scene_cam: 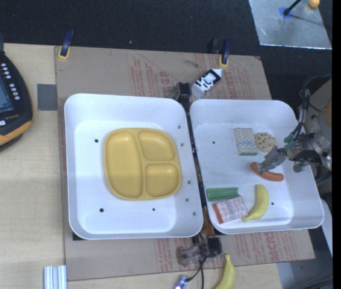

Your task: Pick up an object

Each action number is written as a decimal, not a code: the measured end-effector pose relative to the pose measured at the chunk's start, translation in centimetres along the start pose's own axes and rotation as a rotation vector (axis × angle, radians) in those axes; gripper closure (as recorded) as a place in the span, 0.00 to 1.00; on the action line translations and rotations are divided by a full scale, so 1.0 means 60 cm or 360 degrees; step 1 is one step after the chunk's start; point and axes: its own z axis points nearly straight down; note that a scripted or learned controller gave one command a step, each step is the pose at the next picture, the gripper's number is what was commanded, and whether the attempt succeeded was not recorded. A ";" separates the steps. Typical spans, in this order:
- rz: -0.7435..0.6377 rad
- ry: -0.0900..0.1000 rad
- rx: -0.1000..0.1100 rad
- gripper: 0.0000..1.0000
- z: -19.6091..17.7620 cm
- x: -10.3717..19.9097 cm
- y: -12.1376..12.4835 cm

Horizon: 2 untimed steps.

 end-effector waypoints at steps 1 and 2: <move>-0.0001 0.0001 0.0005 0.00 0.264 -0.049 -0.005; -0.0008 -0.0001 0.0005 1.00 0.247 -0.051 -0.004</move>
